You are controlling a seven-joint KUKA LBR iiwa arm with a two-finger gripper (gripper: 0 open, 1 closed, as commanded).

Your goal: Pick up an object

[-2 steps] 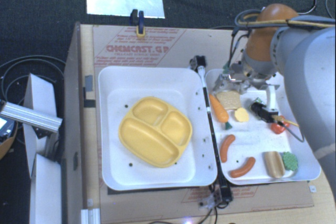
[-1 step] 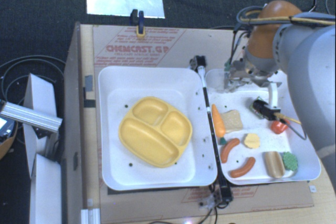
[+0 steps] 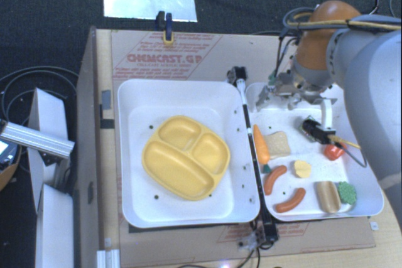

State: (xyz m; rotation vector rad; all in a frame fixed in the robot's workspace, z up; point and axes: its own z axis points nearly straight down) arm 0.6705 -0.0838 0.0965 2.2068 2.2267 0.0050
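The gripper (image 3: 293, 95) is seen over the far end of the right bin (image 3: 286, 121), hung from the grey arm with its orange band. Whether it is open or closed cannot be told from this angle, nor whether anything is held.

The toy foods are all gathered in that right bin, nearer the camera than the gripper. A carrot (image 3: 260, 144) is laid along the left wall, with a tan bread slice (image 3: 277, 143) just beside it. Two sausages are set below these, one (image 3: 274, 178) near the carrot's tip and another (image 3: 290, 199) closer to the near rim. A small yellow piece (image 3: 302, 169) (perhaps a lemon wedge) is placed between the bread and a bun (image 3: 326, 196), and a broccoli floret (image 3: 347, 192) is pressed against the bun's right side. A small red piece (image 3: 333, 151) is found toward the right wall.

In the left bin (image 3: 144, 103) a yellow compartment plate (image 3: 185, 157) is laid flat.
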